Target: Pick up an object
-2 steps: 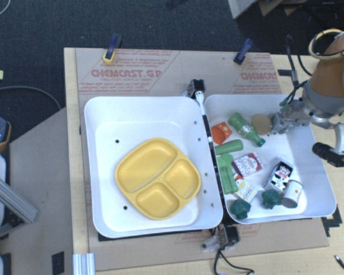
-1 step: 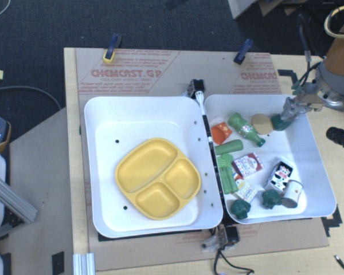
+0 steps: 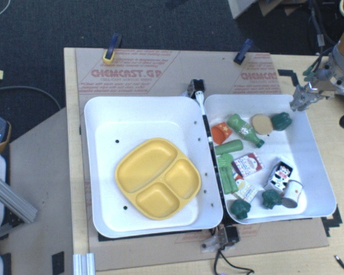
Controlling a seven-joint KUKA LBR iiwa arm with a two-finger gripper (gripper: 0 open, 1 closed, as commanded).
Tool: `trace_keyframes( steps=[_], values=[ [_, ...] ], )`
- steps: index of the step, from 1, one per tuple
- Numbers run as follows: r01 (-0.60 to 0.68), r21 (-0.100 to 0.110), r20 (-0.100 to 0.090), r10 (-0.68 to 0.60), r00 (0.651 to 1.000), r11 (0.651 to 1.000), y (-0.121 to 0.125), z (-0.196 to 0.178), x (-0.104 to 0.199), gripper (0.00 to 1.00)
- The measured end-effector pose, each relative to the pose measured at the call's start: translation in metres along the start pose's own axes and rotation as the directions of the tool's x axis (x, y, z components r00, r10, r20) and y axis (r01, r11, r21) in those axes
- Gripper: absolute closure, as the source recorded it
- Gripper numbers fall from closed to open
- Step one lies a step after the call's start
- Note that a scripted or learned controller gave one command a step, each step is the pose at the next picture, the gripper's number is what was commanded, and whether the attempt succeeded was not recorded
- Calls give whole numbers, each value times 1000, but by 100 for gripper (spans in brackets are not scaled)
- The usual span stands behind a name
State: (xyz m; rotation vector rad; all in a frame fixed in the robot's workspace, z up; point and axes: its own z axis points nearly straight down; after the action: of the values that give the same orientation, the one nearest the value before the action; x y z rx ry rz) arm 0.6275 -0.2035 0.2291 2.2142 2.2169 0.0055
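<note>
The right bin (image 3: 316, 153) holds several small toys. Among them are a green bottle (image 3: 245, 129), a tan round piece (image 3: 262, 124), a dark green piece (image 3: 281, 120), an orange-red item (image 3: 220, 133), a red and white packet (image 3: 246, 165), a black and white box (image 3: 280, 176) and a white cup (image 3: 292, 193). My gripper (image 3: 301, 99) hangs over the far right corner of this bin, just right of the dark green piece and apart from every toy. Nothing is seen in it.
A yellow divided plate (image 3: 158, 177) lies in the left bin (image 3: 97, 153). Green sticks (image 3: 225, 171) lie along the right bin's left wall. Clamps (image 3: 110, 49) (image 3: 243, 51) sit on the board's far edge. A cable runs at the front (image 3: 221, 251).
</note>
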Motion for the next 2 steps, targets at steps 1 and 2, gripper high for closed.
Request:
trace_keyframes(
  steps=[1,2],
  values=[
    [2,12,-5,-2,1000,1000,-16,4,42,100],
    [3,11,-6,-3,1000,1000,-39,-7,88,100]
  ],
)
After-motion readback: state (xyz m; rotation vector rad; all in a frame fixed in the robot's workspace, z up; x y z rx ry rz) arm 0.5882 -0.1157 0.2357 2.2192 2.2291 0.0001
